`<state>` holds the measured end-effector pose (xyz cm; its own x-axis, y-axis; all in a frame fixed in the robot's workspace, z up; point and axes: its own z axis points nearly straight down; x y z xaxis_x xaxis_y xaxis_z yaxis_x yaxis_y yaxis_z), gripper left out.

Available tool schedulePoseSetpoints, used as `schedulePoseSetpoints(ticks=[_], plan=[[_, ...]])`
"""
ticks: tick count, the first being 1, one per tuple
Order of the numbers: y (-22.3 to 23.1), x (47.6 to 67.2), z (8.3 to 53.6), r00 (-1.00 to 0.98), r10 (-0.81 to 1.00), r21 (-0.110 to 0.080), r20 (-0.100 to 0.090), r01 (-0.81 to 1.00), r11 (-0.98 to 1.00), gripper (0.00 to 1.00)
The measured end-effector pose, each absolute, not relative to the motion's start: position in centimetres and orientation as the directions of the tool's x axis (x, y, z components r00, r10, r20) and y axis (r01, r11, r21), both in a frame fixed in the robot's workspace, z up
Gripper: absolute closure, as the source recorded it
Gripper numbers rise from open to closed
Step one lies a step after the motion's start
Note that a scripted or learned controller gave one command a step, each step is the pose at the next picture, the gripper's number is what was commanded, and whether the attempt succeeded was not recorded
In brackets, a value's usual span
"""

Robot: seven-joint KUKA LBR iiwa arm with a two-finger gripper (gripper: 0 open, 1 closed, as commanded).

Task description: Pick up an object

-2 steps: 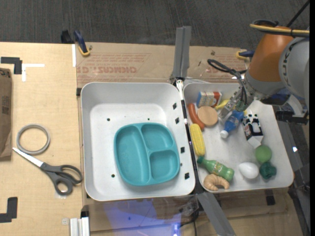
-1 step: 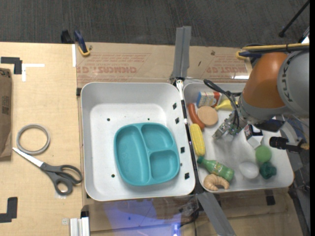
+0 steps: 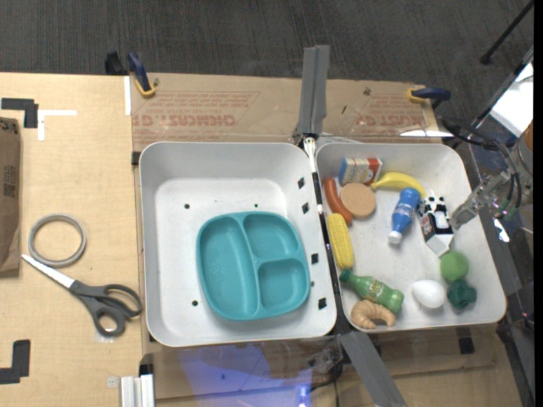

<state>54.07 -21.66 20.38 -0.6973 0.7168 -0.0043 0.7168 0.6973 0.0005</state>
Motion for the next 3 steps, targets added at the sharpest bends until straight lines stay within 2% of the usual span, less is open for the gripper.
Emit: schedulePoseSetpoints(ticks=[1, 2, 3], plan=[[-18.9, 48.4, 9.2, -0.712, 0.702, 0.001, 0.000, 0.702, 0.712, 1.00], [-18.9, 47.8, 9.2, -0.358, 0.934, 0.000, -0.001, 0.934, 0.358, 1.00], [-16.5, 47.8, 9.1, -0.024, 1.000, -0.001, 0.000, 1.000, 0.024, 1.00]])
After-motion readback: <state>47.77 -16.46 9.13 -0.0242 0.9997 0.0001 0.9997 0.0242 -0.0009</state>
